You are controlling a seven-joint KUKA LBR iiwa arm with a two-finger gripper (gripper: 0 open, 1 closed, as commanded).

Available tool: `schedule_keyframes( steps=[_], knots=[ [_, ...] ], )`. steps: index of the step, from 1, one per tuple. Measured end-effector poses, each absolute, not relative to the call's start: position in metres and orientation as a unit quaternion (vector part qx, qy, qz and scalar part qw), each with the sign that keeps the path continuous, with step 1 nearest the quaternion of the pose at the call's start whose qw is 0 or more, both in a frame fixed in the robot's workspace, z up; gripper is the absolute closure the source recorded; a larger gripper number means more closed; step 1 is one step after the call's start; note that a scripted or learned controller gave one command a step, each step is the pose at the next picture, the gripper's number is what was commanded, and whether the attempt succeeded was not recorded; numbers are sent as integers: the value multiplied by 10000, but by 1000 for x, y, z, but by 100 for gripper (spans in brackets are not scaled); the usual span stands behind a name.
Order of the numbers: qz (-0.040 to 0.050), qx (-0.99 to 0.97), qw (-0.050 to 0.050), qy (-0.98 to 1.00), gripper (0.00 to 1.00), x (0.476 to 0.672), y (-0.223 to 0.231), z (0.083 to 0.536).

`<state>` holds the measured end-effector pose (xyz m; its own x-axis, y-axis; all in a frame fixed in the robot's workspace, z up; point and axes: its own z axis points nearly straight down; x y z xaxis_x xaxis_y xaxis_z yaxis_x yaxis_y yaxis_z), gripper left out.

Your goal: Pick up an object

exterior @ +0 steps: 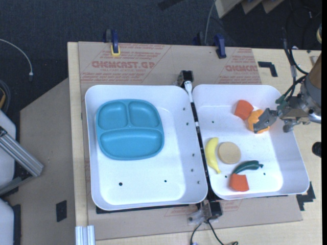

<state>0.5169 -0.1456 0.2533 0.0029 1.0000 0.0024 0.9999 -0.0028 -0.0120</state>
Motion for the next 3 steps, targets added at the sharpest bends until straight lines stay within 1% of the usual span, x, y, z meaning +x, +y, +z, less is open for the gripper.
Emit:
schedule_keyframes(
  steps=[1,2,3],
  knots=[
    [1,-7070,1,-7073,0,519,-145,259],
    [19,-7075,34,-7067,0,521,-150,197],
    [18,-7074,34,-7068,0,526,-157,140]
  ],
)
